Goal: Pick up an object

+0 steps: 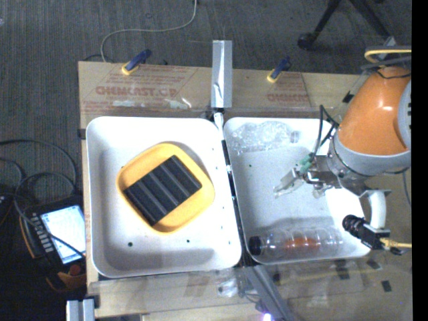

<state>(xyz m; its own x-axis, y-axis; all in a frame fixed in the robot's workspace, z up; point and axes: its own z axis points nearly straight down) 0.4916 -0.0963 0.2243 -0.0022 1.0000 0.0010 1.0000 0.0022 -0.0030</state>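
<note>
Setting: robotics lab or research workspace, office-type room. Floor is grey carpet (53, 19) with loose cables (150, 29) trailing across it. Wheeled base of an office chair (348, 9) sits at the top right. The counter (167, 85) is a plywood board with printed lettering, held by blue-and-yellow clamps (136, 61). Two white bins (100, 146) sit side by side on it, a metal rail (221, 72) between them. A handheld control pendant (57, 229) with a lit screen lies on the floor at left. Industrial arm (374, 122), grey and orange, reaches in from the right.
</note>
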